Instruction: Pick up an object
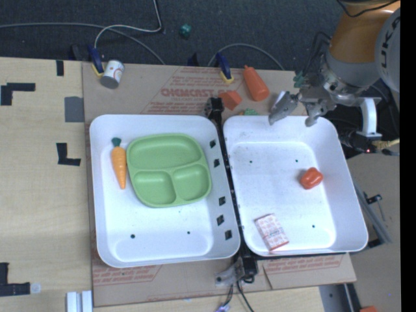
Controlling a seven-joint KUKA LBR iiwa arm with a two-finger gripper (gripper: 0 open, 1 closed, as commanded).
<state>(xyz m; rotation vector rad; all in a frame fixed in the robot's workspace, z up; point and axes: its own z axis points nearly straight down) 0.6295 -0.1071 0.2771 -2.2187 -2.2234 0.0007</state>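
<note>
Overhead, the claw (298, 111) hangs spread wide (holding nothing) above the right bin (338, 142).

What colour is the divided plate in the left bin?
Light green: the three-compartment plastic plate, best seen in the camera view.

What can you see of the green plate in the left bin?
The green plate is a light green, plastic-looking divided tray with rounded corners: one long compartment at the far side, two smaller ones at the near side. All three look bare. It lies flat, turned slightly, on the floor of the left bin, toward its far half. A toy carrot lies right beside its left edge; contact is unclear.
</note>
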